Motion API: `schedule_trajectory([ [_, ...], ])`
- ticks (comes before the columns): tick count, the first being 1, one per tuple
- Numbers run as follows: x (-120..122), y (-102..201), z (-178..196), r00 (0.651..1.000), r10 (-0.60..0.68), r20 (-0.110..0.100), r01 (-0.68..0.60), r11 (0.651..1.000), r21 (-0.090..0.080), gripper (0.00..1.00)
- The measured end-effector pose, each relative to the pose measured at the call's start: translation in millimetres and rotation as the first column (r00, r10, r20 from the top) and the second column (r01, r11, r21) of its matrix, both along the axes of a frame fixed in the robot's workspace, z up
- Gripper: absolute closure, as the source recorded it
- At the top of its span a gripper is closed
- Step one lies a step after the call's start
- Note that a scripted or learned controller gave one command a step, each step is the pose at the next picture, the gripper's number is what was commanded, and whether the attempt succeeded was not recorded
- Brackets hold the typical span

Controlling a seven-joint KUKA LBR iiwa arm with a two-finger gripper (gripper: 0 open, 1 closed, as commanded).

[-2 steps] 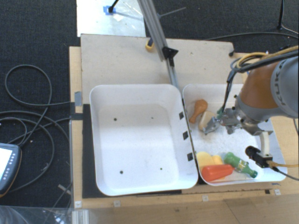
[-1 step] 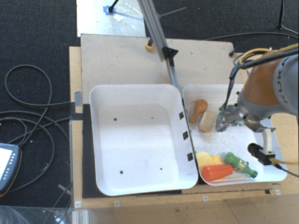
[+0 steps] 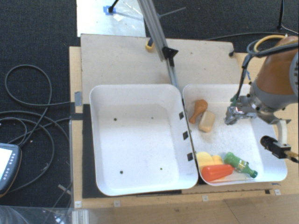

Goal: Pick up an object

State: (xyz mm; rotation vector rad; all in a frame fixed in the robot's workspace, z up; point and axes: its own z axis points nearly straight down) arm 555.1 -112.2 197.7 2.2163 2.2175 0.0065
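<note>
Within the right bin [image 3: 270, 169], gripper [image 3: 232, 115], finger state impossible to tell, hung over bare floor; nearest item, tan block [image 3: 207, 122], lay just beside at nine o'clock, touching brown drumstick-shaped piece [image 3: 198, 110], whose long axis ran one to seven o'clock.

– What've you got in the right white bin [image 3: 273, 169]?
– Brown drumstick-shaped toy [image 3: 198, 110] and tan rectangular block [image 3: 207, 121], side by side nr the upper-left corner, w/ the drumstick leaning on the wall.
– And lower down?
– Yellow lumpy piece [image 3: 207, 158], red-orange carrot-like piece [image 3: 217, 172], green plastic bottle [image 3: 240, 165] on its side, all clustered at the btm edge.
</note>
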Motion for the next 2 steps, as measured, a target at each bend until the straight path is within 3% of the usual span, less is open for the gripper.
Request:
schedule_trajectory([
  [1, 1.6, -0.4, 29.4, 1.0, 0.003, -0.002, -0.003, 1.0, 0.0, 1.0],
  [2, 5.9, 56.9, 24.6, 1.0, 0.01, -0.006, -0.01, 1.0, 0.005, 1.0],
])
